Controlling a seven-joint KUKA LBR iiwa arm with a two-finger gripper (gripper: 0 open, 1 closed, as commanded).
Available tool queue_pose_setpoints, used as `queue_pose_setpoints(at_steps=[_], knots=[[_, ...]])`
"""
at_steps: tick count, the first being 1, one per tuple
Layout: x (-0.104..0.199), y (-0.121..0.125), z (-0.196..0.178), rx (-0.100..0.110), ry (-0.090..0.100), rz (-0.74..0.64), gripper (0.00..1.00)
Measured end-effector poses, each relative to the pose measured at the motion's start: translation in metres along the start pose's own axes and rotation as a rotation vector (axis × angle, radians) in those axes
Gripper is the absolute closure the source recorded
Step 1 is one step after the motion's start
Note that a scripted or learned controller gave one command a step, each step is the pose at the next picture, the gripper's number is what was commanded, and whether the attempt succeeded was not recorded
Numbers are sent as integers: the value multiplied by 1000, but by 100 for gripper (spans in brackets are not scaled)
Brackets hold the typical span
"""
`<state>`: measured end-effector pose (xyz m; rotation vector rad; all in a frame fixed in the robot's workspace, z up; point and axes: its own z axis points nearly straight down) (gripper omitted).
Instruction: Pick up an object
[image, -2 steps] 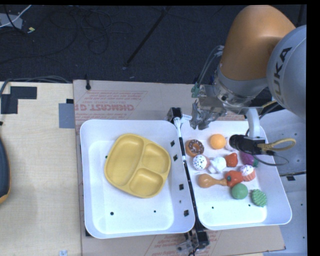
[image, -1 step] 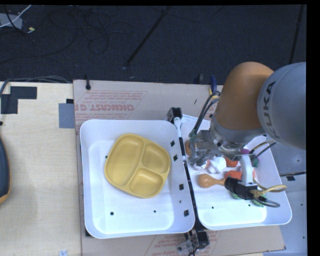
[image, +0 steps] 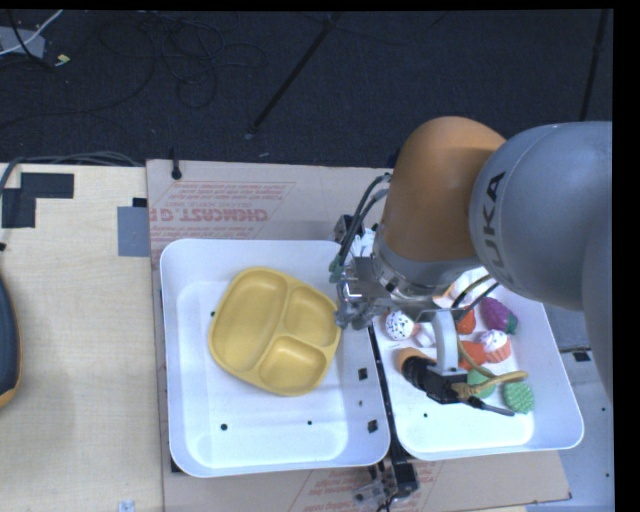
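Observation:
My gripper hangs under the grey and orange wrist, over the left part of the right bin. Just below it lie several small toy foods. A white speckled ball is closest to it. Further right are an orange piece, a purple piece, a red and white piece and a green ridged piece. The wrist hides the bin's far left corner.
A yellow divided plate lies tilted in the left bin, its right edge near the wall between the bins. Both bins sit on cardboard. A wooden bench top extends to the left.

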<state>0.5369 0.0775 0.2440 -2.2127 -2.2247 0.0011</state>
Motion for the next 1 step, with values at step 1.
queue_pose_setpoints(at_steps=[1], knots=[[45, -18, -146, -13, 2, 0, 100]])
